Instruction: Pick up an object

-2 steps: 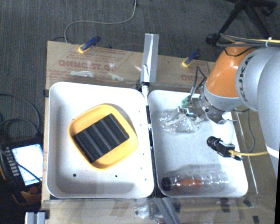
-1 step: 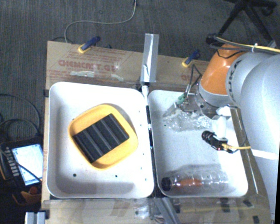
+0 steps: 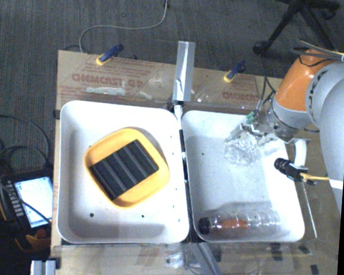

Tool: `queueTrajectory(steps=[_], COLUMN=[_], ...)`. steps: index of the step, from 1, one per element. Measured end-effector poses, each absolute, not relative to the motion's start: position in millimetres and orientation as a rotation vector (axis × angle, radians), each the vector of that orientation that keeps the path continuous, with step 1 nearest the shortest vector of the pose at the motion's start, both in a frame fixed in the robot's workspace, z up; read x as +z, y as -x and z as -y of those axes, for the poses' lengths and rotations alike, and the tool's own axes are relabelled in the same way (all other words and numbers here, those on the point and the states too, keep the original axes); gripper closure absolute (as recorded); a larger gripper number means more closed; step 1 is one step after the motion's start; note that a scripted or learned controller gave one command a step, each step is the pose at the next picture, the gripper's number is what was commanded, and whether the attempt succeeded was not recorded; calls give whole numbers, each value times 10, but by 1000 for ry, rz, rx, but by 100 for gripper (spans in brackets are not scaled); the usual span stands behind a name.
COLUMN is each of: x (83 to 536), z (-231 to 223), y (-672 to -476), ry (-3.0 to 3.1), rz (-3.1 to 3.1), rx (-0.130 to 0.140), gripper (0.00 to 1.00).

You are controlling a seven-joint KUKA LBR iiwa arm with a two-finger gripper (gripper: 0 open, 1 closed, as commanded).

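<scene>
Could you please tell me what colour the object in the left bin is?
Yellow-orange object with black ribbed centre; camera view.

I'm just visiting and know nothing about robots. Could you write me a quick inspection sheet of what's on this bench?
Surface: two white bins, left bin and right bin, side by side.
Job's things: yellow tray with black insert in left bin; clear plastic bottle lying along right bin's near wall; crumpled clear plastic at its far end.
Clutter: nothing seen.
Gripper: gripper just above the crumpled plastic; grasp unclear.
Cables: thin cord on floor.
Surroundings: carpet, chair base.
</scene>
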State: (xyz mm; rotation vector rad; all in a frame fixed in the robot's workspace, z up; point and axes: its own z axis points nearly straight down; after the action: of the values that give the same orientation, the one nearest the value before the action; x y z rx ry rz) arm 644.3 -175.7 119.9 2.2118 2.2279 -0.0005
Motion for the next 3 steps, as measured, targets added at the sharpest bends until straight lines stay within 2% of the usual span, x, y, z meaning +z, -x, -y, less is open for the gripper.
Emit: queueTrajectory(steps=[1, 2, 3], x=[934, 920, 1041], z=[1645, 1443, 1398], y=[-6393, -6204, -6226], ry=[-1973, -1918, -1914], rz=[-2432, -2470, -2475], rx=[2, 7, 18], gripper=[0, 0, 100])
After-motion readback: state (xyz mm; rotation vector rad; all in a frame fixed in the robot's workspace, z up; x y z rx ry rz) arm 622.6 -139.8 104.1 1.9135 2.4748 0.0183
